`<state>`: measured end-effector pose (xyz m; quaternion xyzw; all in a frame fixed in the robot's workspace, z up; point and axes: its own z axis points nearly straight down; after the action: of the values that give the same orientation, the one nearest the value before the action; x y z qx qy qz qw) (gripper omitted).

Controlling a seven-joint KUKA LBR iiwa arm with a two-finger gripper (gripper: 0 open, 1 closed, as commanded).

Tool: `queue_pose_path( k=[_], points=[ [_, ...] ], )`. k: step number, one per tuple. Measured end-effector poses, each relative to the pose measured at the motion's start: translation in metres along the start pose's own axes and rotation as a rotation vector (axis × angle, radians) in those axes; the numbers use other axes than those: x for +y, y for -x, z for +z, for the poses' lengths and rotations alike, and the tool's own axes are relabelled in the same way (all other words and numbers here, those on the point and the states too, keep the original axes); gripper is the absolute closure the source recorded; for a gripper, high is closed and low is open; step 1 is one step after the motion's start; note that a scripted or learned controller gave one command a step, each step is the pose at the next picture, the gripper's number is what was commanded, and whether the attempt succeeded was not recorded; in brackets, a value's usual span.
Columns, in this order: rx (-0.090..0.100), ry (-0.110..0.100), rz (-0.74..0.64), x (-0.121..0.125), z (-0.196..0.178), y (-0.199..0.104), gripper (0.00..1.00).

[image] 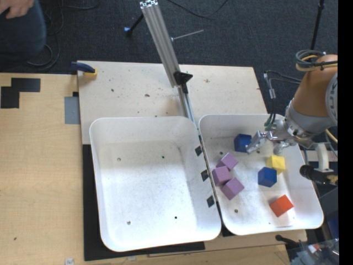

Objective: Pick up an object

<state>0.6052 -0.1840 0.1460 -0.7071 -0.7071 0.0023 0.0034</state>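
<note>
The right bin [309, 217] holds several cubes. A blue cube [241, 142] sits near its back, three purple cubes [227, 162] [220, 174] [232, 187] cluster by its left wall, and a yellow cube [276, 162], a second blue cube [267, 176] and an orange-red cube [282, 205] lie to the right. My gripper [269, 143] reaches in from the right and hangs low over the back of this bin, between the first blue cube and the yellow cube. Its fingers [255, 146] stand open with nothing between them.
The left bin [110, 148] shows only small dark specks on its floor. A slanted aluminium bar [164, 43] rises behind the wall between the bins. Cables and the arm's body [314, 98] crowd the right side.
</note>
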Motion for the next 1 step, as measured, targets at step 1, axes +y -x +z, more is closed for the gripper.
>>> queue_pose_path(
  k=[1],
  points=[
    [0.0, 0.001, 0.001, -0.0009, 0.0538, -0.001, 0.0]
  ],
)
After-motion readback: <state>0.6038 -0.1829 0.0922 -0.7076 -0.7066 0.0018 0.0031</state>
